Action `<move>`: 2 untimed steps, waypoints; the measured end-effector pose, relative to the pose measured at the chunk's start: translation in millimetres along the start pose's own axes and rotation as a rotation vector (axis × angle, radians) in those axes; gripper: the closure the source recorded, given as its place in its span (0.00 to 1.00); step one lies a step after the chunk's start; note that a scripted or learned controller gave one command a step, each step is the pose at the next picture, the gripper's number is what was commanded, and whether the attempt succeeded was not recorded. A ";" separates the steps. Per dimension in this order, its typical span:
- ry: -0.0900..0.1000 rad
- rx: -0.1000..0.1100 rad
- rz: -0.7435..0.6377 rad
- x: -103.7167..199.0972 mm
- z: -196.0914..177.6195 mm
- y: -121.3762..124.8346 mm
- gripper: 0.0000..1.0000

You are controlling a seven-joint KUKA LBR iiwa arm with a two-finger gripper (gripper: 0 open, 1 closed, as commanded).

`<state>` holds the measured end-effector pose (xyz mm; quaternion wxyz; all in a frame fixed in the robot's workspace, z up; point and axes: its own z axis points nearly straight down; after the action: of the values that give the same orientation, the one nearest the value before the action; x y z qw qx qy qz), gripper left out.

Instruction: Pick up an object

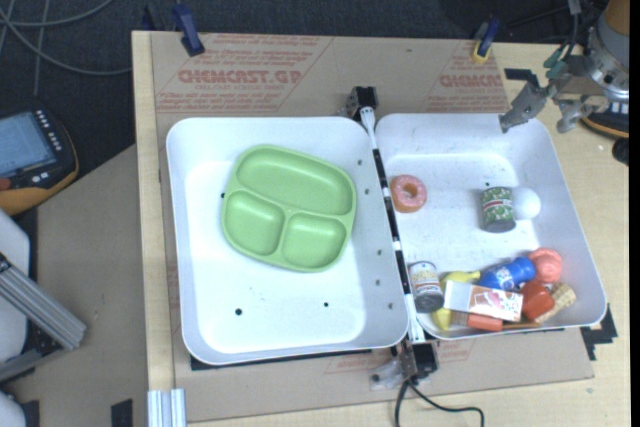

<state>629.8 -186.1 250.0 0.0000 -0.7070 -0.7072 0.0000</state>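
Note:
My gripper (pixel 538 121) hangs over the far right corner of the right bin (pixel 452 151), open, with nothing between its fingers. Below it in that bin a pink donut (pixel 408 193) lies near the left wall. A green can (pixel 496 209) stands in the middle, touching a white ball (pixel 526 205). Along the near wall sit a small tin (pixel 426 285), a blue bottle (pixel 510 273), a red-and-white box (pixel 482 301) and several red and orange toys (pixel 542 283), packed close together.
The left bin (pixel 200 305) holds a green divided plate (pixel 289 207). Blue clamps (pixel 186 30) (pixel 485 39) pin the cardboard sheet at the bench's far edge. A black bracket (pixel 363 101) sits between the bins at the back.

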 end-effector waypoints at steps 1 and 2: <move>0.001 0.003 0.001 -7.8 152.0 -32.4 0.00; 0.001 0.002 -0.001 15.4 165.7 -44.4 0.00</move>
<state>585.4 -170.7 84.3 0.0012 -0.7068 -0.7074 0.0004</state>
